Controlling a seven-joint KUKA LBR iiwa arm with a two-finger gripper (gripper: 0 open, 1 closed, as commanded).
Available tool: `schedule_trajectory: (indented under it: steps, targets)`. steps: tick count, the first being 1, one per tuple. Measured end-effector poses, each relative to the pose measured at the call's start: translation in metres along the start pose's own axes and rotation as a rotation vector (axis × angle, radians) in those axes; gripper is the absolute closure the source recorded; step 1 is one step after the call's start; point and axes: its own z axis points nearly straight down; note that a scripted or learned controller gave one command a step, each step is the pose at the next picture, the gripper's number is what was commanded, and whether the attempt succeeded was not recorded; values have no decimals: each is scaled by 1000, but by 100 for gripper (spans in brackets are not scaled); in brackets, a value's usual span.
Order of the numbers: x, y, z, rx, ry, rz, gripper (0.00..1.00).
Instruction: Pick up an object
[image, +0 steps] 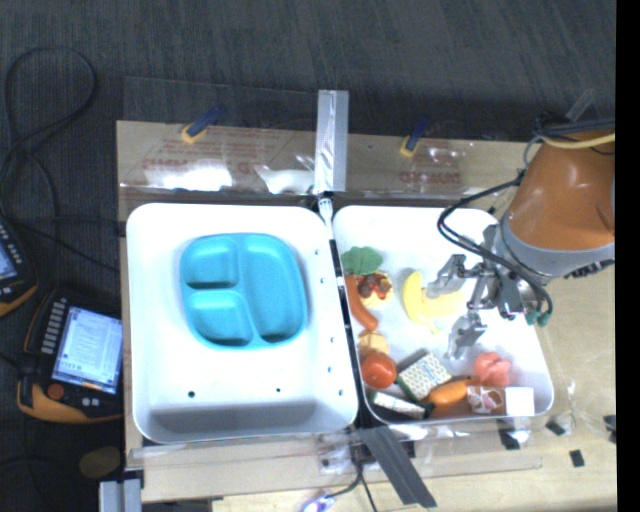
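Camera view: the gripper (457, 305) hangs over the right bin (540, 345), jaws spread. The yellow banana (420, 298) lies just left of them, ungripped.

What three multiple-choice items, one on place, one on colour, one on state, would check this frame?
1. Where does the divided tray lie?
A. left bin
B. right bin
C. on the bench outside the bins

2. What colour is that tray?
A. red
B. light blue
C. black

3. How do the tool's fingers stand?
A. shut on the tray
B. shut on the tomato
C. spread, nothing between them

Answers: 1 A, it sits in the left bin, apart from the toy food. 2 B, it is light blue against white. 3 C, they hang apart over the right bin, beside the yellow piece.
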Motion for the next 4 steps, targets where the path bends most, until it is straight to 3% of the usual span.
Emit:
schedule_trajectory:
  steps: [1,2,3,4]
  targets:
    - [-40,-9,95,-1,-16,291,0]
    - [5,32,20,1,1,680,0]
    - [4,32,11,4,0,679,100]
    - [15,26,113,-4,-12,690,100]
